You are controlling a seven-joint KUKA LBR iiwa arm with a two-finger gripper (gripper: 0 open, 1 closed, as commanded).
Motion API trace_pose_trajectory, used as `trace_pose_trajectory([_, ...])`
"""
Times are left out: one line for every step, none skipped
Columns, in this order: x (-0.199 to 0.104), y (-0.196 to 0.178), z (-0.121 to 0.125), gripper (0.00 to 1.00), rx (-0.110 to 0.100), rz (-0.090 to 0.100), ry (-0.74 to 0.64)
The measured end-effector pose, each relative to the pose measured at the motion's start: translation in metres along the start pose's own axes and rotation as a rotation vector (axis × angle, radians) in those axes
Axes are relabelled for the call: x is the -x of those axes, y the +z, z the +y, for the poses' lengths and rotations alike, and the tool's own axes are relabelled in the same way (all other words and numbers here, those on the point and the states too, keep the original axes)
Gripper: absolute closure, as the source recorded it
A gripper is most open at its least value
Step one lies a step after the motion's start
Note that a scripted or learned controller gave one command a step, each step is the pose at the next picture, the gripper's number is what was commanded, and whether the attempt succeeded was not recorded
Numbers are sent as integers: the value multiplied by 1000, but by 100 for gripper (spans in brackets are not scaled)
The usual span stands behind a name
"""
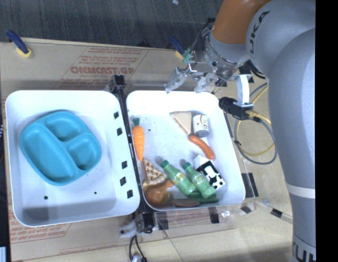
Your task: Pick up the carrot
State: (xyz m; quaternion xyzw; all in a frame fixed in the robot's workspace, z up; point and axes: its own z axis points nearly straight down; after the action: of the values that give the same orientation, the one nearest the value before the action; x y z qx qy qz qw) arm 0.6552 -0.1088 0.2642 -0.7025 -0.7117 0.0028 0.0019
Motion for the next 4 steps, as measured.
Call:
trace_pose_trajectory([0, 148, -1, 0, -15, 1, 144])
trace_pose_trajectory([-19, 173, -12, 0, -6, 2, 386])
trace_pose_trajectory([-19, 174, -50, 0, -9, 3, 701])
trace_pose_trajectory([-21, 164, -50, 100, -17, 5, 693])
